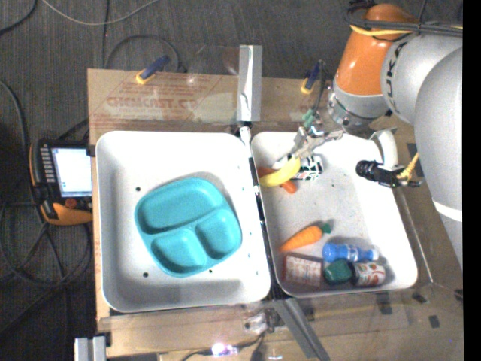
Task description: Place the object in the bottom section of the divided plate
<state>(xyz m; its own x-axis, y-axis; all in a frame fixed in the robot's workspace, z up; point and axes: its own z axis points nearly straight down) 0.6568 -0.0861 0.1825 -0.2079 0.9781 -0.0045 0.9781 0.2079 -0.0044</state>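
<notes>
reaching in from the right and hanging the gripper (307,147) low over the top left corner of the right bin (391,216), right at the upper tip of the banana (279,174). sitting too close and too small there to tell whether clamped on that tip or merely standing beside it. finding the banana lying aslant near the right bin's left wall, with a small orange piece (290,187) just under it and a black-and-white thing (313,168) just beside its tip. probably going for the upper end because the lower end is tucked against the wall, leaving little room for a grasp there. leaving alone the carrot (307,236) and the bottle (349,252), both grouped toward the right bin's bottom edge, well apart from the banana. waiting in the left bin (113,201), near its middle: the blue plate (189,226), turned slightly, with one large section toward the top edge and two smaller ones toward the bottom edge, all bare. judging this as the pickup step, with the placing not yet done. needing next a firm hold, a lift over the walls between the bins, and a set-down toward the plate's lower side. risking a slip or a swing, gripping a curved banana by one end.
</notes>
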